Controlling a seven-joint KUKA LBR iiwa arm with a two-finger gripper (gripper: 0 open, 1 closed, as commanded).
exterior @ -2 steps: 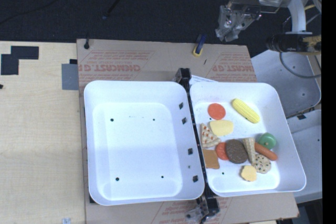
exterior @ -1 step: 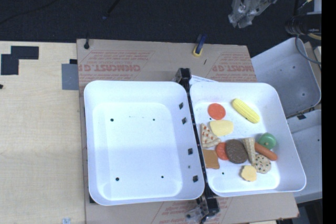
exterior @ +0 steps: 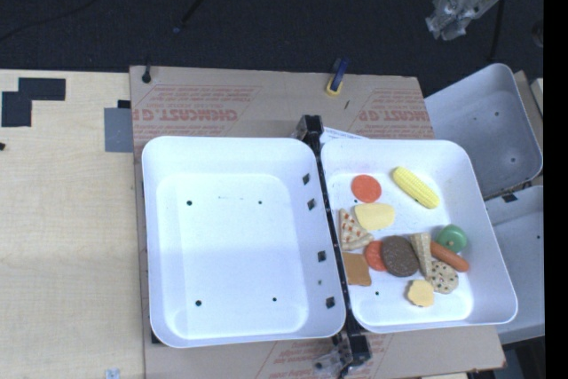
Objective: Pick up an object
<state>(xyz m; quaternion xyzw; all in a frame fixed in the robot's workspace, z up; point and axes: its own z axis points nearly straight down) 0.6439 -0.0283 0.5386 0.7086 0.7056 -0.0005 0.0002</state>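
Note:
The right bin (exterior: 479, 191) holds a pile of toy food. Among it are a yellow corn cob (exterior: 415, 187), a red round slice (exterior: 366, 188), a yellow wedge (exterior: 375, 216), a dark brown round patty (exterior: 400, 256), a green apple (exterior: 453, 237), an orange carrot (exterior: 449, 258) and a brown cracker (exterior: 357, 270). My gripper (exterior: 449, 19) hangs high at the top right, far above and behind the right bin, well apart from every item. Nothing is visibly held in it.
The left bin (exterior: 151, 217) sits beside the right one on a cardboard sheet (exterior: 231, 106). A small blue and yellow clip (exterior: 336, 77) lies on the cardboard behind the bins. A grey metal plate (exterior: 488, 120) stands to the right.

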